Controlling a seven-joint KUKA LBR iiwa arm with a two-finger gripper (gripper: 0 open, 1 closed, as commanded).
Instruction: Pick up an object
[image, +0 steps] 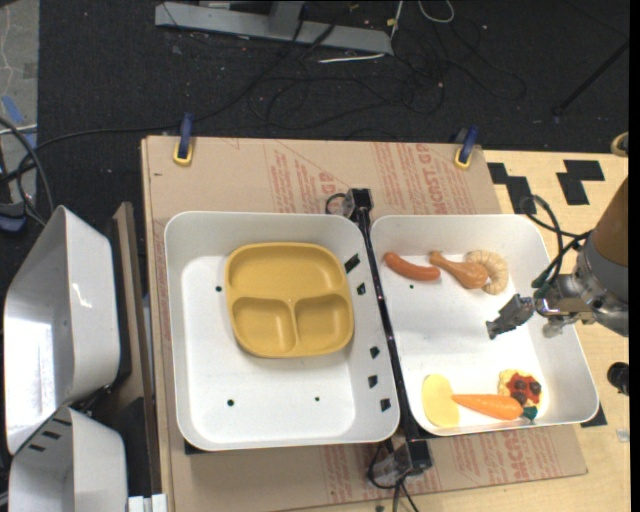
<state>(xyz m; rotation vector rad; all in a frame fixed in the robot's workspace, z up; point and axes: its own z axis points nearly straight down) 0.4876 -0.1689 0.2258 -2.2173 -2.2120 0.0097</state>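
Brown bench (300, 165) bearing two white bins. Left bin (190, 330): a yellow divided plate (290, 299) toward its far edge. Right bin (455, 330): sausage (411, 267) and drumstick (470, 268) by the far edge, carrot (488, 405) by the near edge. Gripper (510, 317), at the right edge, carries nothing; whether its fingers are apart cannot be told. Picking remains undone.

The arm (612, 262) enters at 3 o'clock: an orange-brown band uppermost, a grey rounded body below it, then a lighter silver-grey wrist block. A black cable (556, 240) loops off it toward 10 o'clock. The gripper (508, 318) at its end is dark, almost black, angular, with small pale metal parts where it joins the wrist.
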